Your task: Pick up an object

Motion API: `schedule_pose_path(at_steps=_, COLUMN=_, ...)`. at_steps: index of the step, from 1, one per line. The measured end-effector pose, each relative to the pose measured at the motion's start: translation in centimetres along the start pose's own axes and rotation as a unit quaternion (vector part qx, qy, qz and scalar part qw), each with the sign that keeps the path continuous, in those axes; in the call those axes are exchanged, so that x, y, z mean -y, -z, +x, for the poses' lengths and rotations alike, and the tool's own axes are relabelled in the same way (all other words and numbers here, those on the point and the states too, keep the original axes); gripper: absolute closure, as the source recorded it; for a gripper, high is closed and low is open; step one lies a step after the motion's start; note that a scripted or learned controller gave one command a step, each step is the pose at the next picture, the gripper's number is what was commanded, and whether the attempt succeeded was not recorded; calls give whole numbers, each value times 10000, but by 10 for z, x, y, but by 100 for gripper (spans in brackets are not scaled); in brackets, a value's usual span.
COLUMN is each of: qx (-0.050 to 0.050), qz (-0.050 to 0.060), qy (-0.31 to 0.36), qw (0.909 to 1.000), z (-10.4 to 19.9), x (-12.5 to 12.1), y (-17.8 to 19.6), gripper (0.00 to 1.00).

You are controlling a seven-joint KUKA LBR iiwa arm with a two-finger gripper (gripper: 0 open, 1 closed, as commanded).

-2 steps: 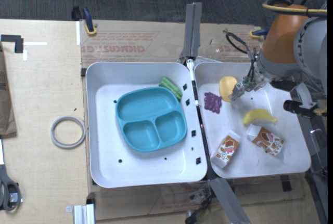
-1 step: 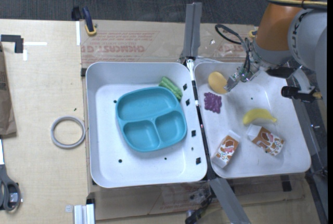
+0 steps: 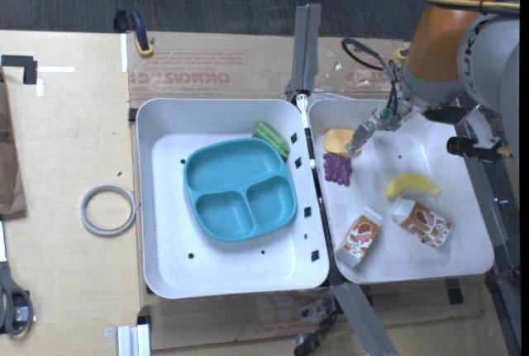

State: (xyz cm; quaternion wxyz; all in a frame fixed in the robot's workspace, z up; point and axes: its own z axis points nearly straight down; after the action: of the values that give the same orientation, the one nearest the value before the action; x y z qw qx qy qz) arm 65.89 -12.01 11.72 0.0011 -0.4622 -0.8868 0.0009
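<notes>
In the right bin (image 3: pixel 463 259) lie a pale yellow piece (image 3: pixel 335 140), a purple bunch of grapes (image 3: pixel 337 169), a yellow banana (image 3: pixel 412 184) and two small printed cartons (image 3: pixel 360 239) (image 3: pixel 424 224). My gripper (image 3: pixel 357 145) reaches down from the orange wrist at the upper right, its tip right at the yellow piece's right edge, just above the grapes. Nothing shows between its fingers.
The left bin (image 3: pixel 165 255) holds a blue divided plate (image 3: pixel 240 189) with a green object (image 3: pixel 273 138) at its upper right edge. A metal divider post (image 3: pixel 304 49) stands between the bins at the back. A tape ring (image 3: pixel 108 209) and scissors (image 3: pixel 12 305) lie on the bench at left.
</notes>
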Motion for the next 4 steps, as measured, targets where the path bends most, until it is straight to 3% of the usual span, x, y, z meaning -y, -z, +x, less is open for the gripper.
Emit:
schedule_pose_path(at_steps=1, qx=-13, qz=4, qy=903, qw=9959, z=35, x=60, y=12, gripper=0)
schedule_pose_path(at_steps=2, qx=-6, qz=-1, qy=1491, qw=9888, z=36, x=57, y=24, gripper=0)
schedule_pose_path(at_steps=3, qx=-8, qz=-4, qy=691, qw=9976, z=83, x=111, y=-19, gripper=0)
schedule_pose_path(at_steps=4, qx=-33, qz=12, qy=677, qw=9977, z=82, x=111, y=-14, gripper=100)
